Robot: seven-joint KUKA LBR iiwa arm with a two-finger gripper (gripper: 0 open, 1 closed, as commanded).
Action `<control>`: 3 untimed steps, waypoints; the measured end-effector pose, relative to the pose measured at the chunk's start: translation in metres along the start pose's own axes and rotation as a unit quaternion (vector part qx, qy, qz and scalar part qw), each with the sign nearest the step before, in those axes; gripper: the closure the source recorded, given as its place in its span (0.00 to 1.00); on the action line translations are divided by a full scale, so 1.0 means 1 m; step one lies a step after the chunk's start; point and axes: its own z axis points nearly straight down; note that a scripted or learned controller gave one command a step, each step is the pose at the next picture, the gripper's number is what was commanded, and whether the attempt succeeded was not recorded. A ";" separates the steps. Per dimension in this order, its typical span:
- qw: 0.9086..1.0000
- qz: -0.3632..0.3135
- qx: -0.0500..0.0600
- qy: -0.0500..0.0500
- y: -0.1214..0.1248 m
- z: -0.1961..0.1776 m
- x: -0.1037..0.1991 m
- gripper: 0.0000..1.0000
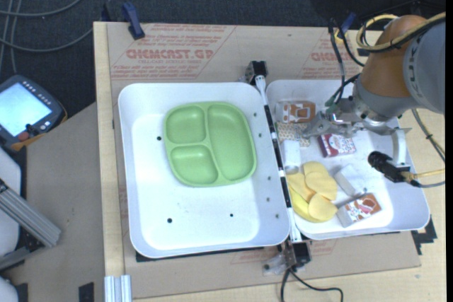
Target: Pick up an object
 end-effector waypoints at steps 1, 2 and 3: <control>1.000 0.001 -0.004 -0.003 0.001 -0.011 -0.002 1.00; 1.000 0.001 -0.003 -0.002 0.001 -0.011 -0.002 0.00; 1.000 0.001 -0.005 -0.004 -0.029 0.000 0.014 0.00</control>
